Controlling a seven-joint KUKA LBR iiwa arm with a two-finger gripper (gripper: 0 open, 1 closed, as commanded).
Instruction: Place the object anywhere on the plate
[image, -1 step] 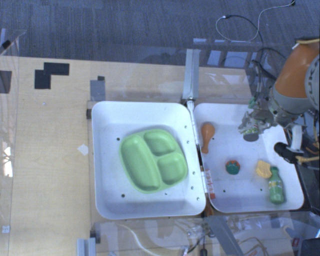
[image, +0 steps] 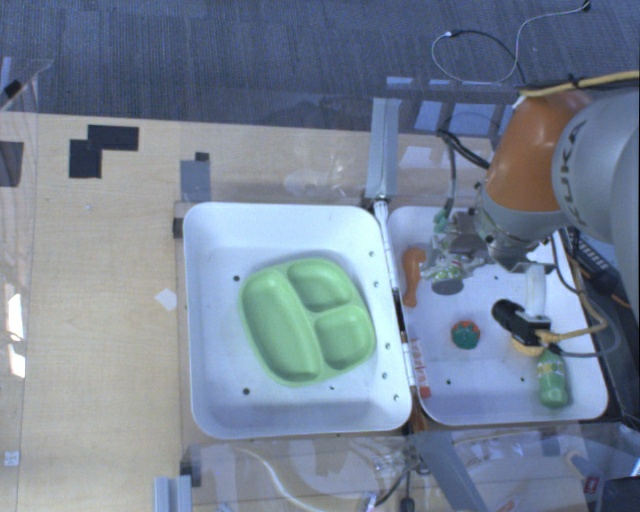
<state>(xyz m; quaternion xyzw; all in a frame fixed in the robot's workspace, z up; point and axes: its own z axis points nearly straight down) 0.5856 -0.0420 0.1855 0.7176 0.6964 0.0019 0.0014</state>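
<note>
Orange object (image: 412, 272) spotted against the right bin's (image: 485, 385) left wall, just beside the gripper (image: 447, 268) (open or closed: could not tell); likely needed centring over it, lifting clear, then crossing to the green plate (image: 290, 345) in the left bin (image: 220, 400).

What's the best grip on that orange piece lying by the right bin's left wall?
Probably its middle, from straight above. The orange piece lies long and narrow along the bin wall, so set the hand across its short width; the wall side looks tight.

Dark brand letters, partly legible as "KUK", run along the grey arm (image: 600, 150) above the right bin (image: 500, 385).
</note>
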